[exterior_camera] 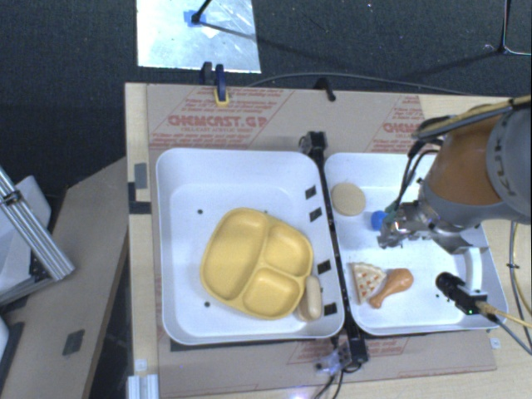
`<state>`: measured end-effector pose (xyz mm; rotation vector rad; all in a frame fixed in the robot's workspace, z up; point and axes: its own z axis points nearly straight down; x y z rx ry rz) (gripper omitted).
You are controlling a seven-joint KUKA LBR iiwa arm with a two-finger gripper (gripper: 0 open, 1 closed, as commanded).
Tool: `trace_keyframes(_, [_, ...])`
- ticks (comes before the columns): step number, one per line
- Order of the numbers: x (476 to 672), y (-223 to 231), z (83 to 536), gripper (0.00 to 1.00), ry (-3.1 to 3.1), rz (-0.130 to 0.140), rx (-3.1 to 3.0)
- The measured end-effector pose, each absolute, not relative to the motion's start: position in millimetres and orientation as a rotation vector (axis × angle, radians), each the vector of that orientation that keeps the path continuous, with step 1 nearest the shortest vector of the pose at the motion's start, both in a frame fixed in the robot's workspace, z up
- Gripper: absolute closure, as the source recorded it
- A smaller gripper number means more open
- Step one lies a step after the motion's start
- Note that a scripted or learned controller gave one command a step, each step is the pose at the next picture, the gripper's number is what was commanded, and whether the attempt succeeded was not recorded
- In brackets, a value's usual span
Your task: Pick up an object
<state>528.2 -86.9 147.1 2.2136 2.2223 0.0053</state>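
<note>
The right bin [366, 322] holds a round tan biscuit [348, 199] at its far left. A small blue piece [378, 219] lies just below the biscuit. Near the front lie a pizza slice [364, 278] and a chicken drumstick [393, 285], touching each other. My gripper [393, 233] hangs low over the bin's middle, just right of the blue piece and above the pizza slice. The arm's orange band [465, 173] rises behind it. I see nothing held.
The left bin [179, 223] carries a yellow divided tray [256, 262] with a pale bread roll [311, 298] at its near right corner. A black divider [326, 223] runs between the bins. A black fitting [455, 293] sits at the right bin's front right.
</note>
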Motion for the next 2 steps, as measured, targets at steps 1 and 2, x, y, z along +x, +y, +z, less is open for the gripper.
trace_keyframes(1, [536.7, -81, 206, 1.0, 2.223, 0.007, 2.212])
trace_keyframes(2, [538.3, -81, 243, 1.0, 2.223, 0.006, 2.213])
